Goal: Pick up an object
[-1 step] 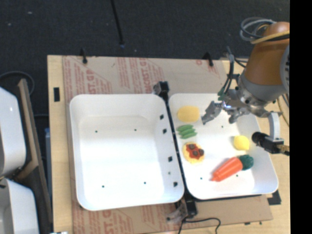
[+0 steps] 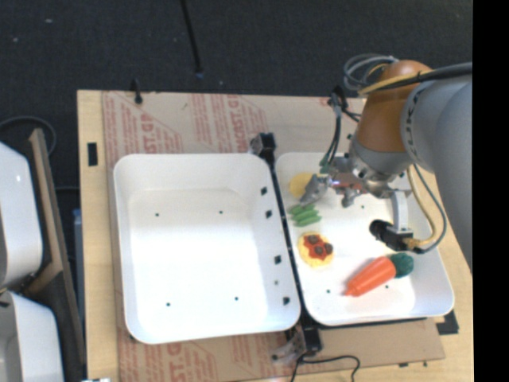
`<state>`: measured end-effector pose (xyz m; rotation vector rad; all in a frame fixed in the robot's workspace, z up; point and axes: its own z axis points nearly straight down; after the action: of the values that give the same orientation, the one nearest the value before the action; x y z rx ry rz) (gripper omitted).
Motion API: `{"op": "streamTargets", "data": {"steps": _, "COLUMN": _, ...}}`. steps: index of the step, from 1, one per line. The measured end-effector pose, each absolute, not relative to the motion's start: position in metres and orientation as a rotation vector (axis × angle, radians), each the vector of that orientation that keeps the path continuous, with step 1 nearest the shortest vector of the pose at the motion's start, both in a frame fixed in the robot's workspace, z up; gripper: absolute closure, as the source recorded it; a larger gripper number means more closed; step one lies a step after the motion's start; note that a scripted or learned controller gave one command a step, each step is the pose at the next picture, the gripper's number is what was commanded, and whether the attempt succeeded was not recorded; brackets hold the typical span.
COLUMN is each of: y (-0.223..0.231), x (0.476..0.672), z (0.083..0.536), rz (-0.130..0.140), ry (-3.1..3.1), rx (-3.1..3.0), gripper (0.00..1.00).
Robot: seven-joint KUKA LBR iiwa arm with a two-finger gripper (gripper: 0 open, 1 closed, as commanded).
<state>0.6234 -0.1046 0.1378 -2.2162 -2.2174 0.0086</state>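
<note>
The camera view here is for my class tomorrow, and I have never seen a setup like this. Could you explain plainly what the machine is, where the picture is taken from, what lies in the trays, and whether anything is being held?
The picture comes from one fixed camera above a bench, looking down at a slant. The grey machine with the orange band is a robot arm reaching in from the right. Its gripper is a two-finger claw, and I cannot tell whether it holds anything. Two shallow white bins sit side by side. In the right bin lie a toy carrot, a small yellow disc with red and dark spots, a green piece, and a yellow piece near the gripper. The left bin sits beside it.
</note>
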Motion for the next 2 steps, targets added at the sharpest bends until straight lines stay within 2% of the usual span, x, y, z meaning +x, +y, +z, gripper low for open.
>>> {"op": "streamTargets", "data": {"steps": 1, "y": -0.1043, "x": 0.6607, "z": 0.0985, "rz": 0.003, "ry": -2.221, "rx": -2.22, "gripper": 0.0}}
{"op": "streamTargets", "data": {"steps": 2, "y": -0.0954, "x": 0.6699, "z": 0.1011, "rz": -0.001, "ry": -2.222, "rx": -2.221, "gripper": 0.0}}
